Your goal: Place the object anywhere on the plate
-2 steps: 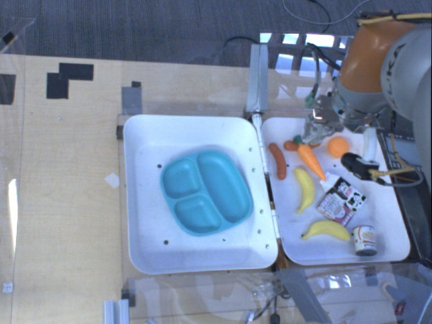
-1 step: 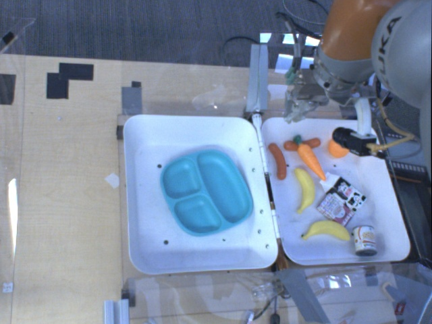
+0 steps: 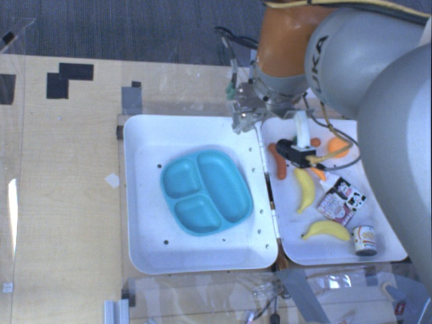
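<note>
The blue three-compartment plate (image 3: 206, 191) lies in the middle of the left bin (image 3: 145, 248) with nothing on it. My gripper (image 3: 242, 119) hangs over the far end of the divider between the bins, just beyond the plate's far right corner, and nothing shows in it. In the right bin (image 3: 388, 248) lie a red-orange sausage (image 3: 278, 162), a yellow banana (image 3: 306, 189), a second banana (image 3: 327, 230), a cow-patterned carton (image 3: 341, 201), a small can (image 3: 365, 240) and an orange piece (image 3: 339, 146).
The arm's grey body and orange band cover the far right of the right bin. Black tape patches (image 3: 67, 78) mark the bench at far left. A grey bracket (image 3: 133, 100) stands at the left bin's far corner.
</note>
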`<state>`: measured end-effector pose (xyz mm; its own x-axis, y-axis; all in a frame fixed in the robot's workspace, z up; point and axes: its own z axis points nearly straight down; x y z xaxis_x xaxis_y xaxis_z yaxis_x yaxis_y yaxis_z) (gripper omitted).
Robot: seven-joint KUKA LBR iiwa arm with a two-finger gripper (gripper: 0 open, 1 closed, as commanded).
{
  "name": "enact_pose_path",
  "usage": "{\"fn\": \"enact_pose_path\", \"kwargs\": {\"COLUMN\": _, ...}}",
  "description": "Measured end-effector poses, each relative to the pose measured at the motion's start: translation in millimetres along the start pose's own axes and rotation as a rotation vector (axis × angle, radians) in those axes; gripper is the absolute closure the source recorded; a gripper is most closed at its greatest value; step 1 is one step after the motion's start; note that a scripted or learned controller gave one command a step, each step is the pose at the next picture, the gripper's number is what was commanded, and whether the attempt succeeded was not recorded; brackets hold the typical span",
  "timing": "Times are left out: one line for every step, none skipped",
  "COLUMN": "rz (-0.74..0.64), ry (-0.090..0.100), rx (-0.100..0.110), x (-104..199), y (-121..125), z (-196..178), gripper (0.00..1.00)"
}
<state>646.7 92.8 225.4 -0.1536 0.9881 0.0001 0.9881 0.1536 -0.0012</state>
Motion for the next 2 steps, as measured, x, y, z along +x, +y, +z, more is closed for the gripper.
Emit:
{"fn": "enact_pose_path", "kwargs": {"rz": -0.003, "ry": 0.000, "rx": -0.002, "x": 1, "y": 2, "z": -9, "gripper": 1.00}}
{"fn": "enact_pose_path", "kwargs": {"rz": -0.280, "ry": 0.000, "rx": -0.002, "x": 73, "y": 34, "z": 61, "gripper": 1.00}}
